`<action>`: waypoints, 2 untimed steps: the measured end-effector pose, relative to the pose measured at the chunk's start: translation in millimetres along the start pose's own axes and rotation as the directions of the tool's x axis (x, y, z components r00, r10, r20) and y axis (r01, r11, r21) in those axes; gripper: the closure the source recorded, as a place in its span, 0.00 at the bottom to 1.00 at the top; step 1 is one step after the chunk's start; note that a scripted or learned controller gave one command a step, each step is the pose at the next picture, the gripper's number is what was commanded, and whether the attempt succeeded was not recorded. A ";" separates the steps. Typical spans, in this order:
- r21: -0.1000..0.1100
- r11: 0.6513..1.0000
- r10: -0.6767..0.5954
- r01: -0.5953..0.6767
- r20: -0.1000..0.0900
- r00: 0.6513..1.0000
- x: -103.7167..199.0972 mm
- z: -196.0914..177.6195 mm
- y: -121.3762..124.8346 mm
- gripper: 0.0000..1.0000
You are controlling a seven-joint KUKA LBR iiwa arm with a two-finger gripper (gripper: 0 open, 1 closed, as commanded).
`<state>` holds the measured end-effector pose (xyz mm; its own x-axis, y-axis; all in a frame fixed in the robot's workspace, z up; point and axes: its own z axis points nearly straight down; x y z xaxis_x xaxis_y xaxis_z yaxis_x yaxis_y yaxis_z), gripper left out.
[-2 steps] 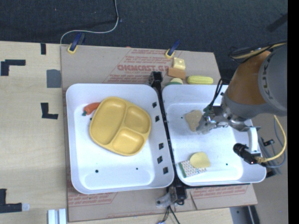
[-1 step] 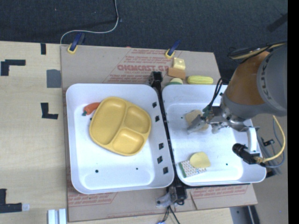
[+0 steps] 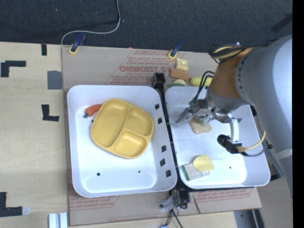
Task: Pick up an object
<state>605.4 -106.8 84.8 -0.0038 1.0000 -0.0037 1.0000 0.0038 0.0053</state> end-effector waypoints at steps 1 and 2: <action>-0.002 1.000 0.000 0.000 -0.002 1.000 -11.6 -4.3 44.0 0.00; -0.005 1.000 0.000 0.000 0.002 1.000 -12.4 -15.5 43.6 1.00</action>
<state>648.9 -118.9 100.6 -0.0038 1.0000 -0.0055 0.9999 0.0039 0.0106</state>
